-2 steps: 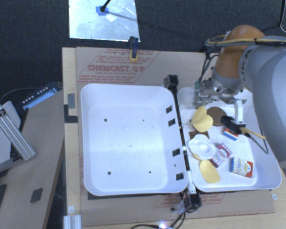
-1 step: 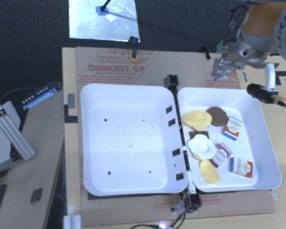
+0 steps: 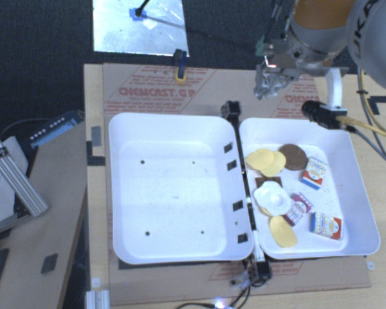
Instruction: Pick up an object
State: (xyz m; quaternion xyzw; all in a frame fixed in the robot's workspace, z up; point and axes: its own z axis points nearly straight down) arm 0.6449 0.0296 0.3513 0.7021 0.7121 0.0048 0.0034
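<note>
The right bin [image 3: 359,192] holds several small things: two yellow chips [image 3: 266,161], a brown round cookie [image 3: 293,156], a white fried-egg piece [image 3: 273,199], another yellow chip [image 3: 283,232] and small printed packets [image 3: 314,172] [image 3: 325,224] [image 3: 299,208]. My gripper [image 3: 268,85] hangs above the bench behind the right bin's far edge, well above the things and apart from them. Nothing shows between its fingers.
The left bin [image 3: 174,185] lies beside the right one, joined by a black clamp strip [image 3: 239,172]. A black fitting with a yellow cable [image 3: 325,114] sits at the right bin's far edge. A shiny metal plate [image 3: 141,18] lies far back left.
</note>
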